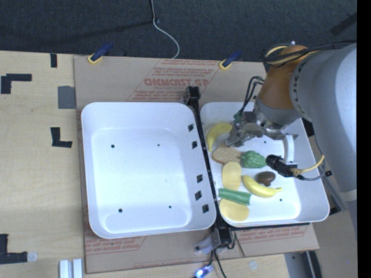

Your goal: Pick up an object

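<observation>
Two shallow white bins sit side by side on a tan cardboard sheet over the wooden surface (35, 155), dark carpet beyond. Left bin (93, 126) smooth, glossy plastic. Right bin (307, 210) carries toy food: curved yellow banana (261, 188), knobbly green piece (253, 159), tan cookie (226, 154). Gripper (239, 133) hangs over them; jaws apart or together, cannot tell.
</observation>
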Motion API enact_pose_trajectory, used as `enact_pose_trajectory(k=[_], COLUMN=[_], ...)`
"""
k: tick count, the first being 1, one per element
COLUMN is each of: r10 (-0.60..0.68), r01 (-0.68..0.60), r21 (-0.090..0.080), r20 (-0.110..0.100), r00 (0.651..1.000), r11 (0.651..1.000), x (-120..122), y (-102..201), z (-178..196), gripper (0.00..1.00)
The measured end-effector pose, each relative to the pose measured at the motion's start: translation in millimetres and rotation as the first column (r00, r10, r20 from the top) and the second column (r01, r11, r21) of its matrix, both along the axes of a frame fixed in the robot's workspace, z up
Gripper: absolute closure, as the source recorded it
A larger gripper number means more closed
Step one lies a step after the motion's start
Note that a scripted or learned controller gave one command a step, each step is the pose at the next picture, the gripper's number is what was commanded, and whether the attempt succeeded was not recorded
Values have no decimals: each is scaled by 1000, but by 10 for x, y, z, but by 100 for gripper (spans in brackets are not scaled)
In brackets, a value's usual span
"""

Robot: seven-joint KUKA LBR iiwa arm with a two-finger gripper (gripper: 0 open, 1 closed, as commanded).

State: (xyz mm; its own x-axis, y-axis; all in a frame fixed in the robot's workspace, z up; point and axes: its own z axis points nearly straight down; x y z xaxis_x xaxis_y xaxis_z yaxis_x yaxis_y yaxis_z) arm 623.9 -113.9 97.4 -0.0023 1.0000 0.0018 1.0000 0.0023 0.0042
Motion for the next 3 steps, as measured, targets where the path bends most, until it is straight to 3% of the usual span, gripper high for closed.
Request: enact_pose_trajectory(k=[1, 2, 3], r10=[1, 1, -2], r01=[-1, -1, 2], r21=[-2, -5, -6], r20=[0, -33, -27], r00=[1000, 999, 1000], r11=[1000, 1000, 1000], x=[233, 401, 396], y=[192, 156, 160], z=[-118, -125, -100], gripper=[100, 100, 100])
